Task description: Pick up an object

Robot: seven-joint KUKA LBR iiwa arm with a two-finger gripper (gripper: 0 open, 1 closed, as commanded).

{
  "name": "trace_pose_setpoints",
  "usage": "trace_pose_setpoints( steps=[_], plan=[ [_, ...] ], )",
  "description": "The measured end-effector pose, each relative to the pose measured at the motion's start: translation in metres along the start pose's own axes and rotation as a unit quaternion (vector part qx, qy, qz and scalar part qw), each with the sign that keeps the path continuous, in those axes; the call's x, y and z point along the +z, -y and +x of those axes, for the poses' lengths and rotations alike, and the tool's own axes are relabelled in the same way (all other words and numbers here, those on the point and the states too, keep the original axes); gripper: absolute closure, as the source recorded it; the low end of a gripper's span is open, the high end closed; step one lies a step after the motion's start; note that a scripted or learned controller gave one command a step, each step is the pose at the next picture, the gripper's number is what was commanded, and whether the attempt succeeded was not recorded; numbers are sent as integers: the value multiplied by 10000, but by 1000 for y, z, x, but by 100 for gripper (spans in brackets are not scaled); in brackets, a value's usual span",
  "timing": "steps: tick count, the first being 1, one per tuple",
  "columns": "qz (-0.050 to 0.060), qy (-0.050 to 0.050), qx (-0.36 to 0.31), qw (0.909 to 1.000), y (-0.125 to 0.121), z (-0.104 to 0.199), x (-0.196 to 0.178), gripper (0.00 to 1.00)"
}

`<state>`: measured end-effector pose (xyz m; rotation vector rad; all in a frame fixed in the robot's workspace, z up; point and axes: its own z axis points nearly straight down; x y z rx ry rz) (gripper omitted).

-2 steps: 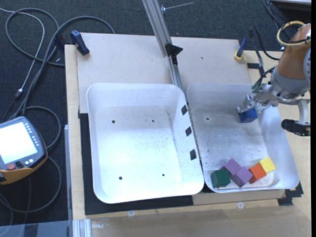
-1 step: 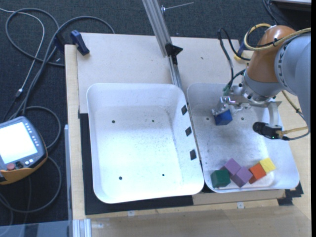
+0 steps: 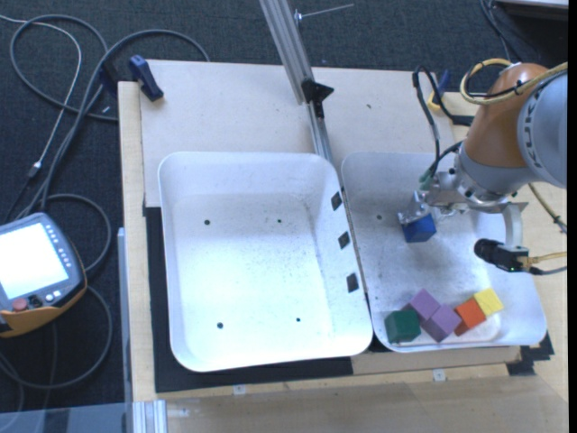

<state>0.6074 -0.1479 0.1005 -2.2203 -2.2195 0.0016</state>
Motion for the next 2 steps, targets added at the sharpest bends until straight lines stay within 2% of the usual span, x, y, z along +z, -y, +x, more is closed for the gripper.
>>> trace_pose_setpoints(
  steps=[1, 2],
  plan=[
    [-55, -9, -45, 10000, 5, 90, -104, 100],
    [16, -15, -34, 10000, 32, 146, -99, 100]
  ],
)
